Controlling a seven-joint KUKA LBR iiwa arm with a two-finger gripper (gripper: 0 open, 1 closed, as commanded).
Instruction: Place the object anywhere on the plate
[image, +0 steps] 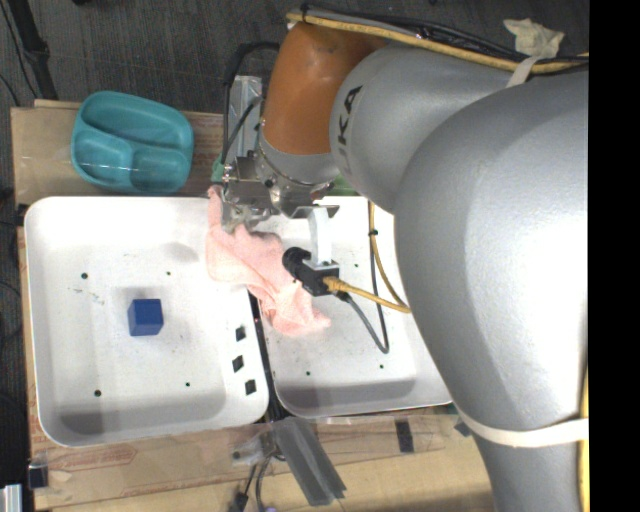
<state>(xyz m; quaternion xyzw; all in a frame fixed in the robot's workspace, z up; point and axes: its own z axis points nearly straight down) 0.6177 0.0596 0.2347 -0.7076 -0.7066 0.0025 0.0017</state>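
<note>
Hand (250, 200) half hidden by wrist, pink cloth (262, 268) below

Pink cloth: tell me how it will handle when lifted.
The pink cloth is crumpled and draped across the wall between the bins, so it is probably floppy. It looks thin, likely light. Loose folds may trail and snag on that wall.

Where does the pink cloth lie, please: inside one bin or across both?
Across both: the cloth drapes over the wall between the left bin and right bin, under the gripper.
</note>
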